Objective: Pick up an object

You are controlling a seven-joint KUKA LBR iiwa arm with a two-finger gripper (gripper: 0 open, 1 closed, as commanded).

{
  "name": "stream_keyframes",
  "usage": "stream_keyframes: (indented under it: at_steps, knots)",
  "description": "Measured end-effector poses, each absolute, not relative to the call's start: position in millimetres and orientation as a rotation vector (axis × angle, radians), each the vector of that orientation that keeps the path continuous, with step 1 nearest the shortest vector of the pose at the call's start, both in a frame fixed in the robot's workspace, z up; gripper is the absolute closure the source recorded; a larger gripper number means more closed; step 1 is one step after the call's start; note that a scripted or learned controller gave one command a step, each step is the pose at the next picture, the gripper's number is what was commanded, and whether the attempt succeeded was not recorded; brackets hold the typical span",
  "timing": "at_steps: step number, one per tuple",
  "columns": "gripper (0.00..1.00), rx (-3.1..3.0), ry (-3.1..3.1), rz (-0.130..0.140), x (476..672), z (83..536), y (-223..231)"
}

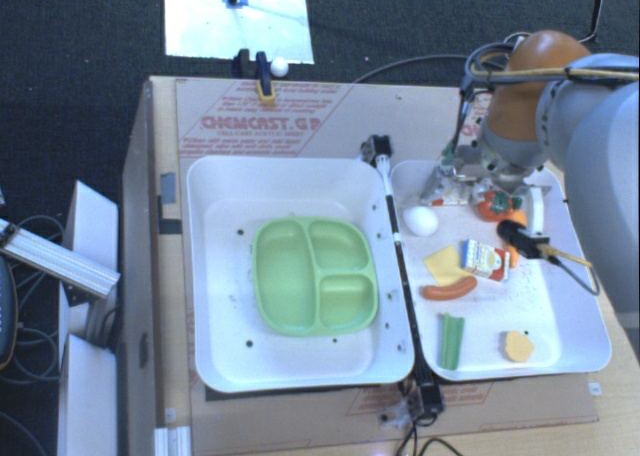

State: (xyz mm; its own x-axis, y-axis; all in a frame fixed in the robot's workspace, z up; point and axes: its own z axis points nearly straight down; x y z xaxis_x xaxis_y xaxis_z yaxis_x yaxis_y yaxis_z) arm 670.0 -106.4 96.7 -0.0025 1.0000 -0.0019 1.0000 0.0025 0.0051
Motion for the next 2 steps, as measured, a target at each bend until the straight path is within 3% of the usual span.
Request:
stream_keyframes:
  at_steps: [1,2]
  knots:
    - [1.0,2.215,2.224,0.005,614.0,185.8,-68.0]
    - [1.0,2.216,2.226,0.004,574.1,238.2,-22.6]
